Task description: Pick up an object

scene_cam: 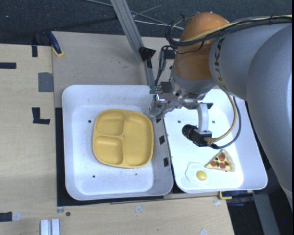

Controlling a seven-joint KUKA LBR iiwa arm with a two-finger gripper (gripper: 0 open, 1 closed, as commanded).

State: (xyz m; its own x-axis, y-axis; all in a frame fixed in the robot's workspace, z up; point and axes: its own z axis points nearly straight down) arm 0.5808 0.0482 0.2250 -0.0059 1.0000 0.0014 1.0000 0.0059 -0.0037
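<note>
Approaching was judged the step in hand: a yellow divided plate was seen left of the fingers, their state untellable; right, a toy egg and pizza slice were seen. One must be chosen, then descended upon.
</note>
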